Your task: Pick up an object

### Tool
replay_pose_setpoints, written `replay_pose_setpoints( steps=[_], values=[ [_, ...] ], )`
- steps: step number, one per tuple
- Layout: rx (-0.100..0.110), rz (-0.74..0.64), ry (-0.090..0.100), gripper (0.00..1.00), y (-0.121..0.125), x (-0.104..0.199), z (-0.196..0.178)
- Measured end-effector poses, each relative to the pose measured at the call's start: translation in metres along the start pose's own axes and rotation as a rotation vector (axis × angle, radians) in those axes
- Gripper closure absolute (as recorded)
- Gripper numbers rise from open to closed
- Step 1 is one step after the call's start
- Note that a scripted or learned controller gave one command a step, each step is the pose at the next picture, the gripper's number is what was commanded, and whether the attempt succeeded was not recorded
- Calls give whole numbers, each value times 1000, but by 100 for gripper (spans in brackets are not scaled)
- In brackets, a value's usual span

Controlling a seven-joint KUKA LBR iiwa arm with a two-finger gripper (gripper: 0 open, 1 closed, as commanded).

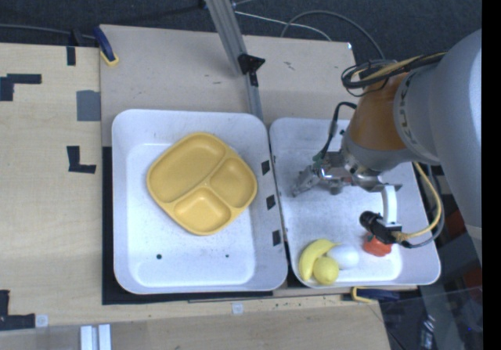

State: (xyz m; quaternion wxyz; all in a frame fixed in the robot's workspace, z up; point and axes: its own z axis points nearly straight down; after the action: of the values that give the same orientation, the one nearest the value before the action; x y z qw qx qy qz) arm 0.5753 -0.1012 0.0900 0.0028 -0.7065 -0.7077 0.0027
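On the left of the table [47, 184], the left bin [125, 207] holds a yellow divided plate [202, 182], lying flat near its middle with bare white floor around it. It is wide and shallow, so I judge it a poor candidate for a two-finger pinch unless taken by its rim. Moving right, the right bin [290, 145] has the arm reaching in, and the hand [307, 182] sits low over the bin's upper-left area, its metal fingers pointing toward the divider between the bins; they look slightly spread with nothing between them, so it grips nothing. The likeliest targets lie in the near part of that bin, well apart from the hand: a yellow banana [313, 254] curled at the front edge, touching a yellow lemon-like fruit [326, 270] and a small white object [345, 256], with a small orange-red item [378, 247] just to their right, beside a black fitting on the arm. To do the step well, the hand should travel toward that front cluster, centre over one piece, probably the banana, line the fingers across its narrow width, and descend with room on both sides so the neighbours are not shoved against the bin wall.
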Motion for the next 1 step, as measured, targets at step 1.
replay_pose_setpoints(
  steps=[1],
  values=[
    [-4,-1,0,100,1,0,-13]
  ],
)
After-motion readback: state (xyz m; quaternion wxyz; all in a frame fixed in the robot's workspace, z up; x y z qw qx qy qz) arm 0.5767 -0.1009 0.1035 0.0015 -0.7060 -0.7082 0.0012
